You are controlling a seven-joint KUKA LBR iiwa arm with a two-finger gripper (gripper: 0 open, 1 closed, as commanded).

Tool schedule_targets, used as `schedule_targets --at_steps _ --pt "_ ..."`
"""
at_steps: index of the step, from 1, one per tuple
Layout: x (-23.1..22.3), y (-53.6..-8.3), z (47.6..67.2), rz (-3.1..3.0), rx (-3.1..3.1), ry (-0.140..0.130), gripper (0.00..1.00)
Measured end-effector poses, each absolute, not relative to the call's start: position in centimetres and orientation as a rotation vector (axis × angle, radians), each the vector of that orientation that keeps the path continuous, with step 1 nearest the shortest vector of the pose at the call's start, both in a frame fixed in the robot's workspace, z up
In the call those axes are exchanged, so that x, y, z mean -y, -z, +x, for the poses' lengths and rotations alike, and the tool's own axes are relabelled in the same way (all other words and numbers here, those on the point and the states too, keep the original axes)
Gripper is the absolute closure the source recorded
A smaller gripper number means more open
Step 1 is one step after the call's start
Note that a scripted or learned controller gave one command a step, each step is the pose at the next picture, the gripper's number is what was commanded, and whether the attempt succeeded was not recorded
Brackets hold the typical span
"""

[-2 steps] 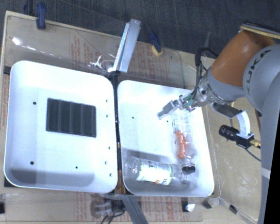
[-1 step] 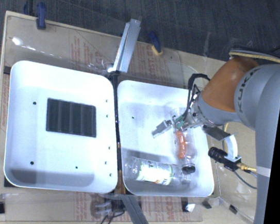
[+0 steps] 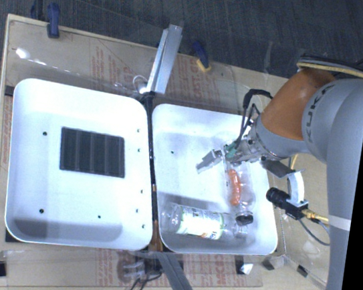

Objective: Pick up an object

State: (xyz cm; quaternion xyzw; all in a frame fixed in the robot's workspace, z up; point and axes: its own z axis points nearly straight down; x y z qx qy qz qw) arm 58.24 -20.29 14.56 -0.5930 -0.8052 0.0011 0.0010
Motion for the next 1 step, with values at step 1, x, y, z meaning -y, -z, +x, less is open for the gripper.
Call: schedule_targets --at_steps 1 --pt "20.90 -14.70 57.14 -1.831 2.545 -0.003 0.00"
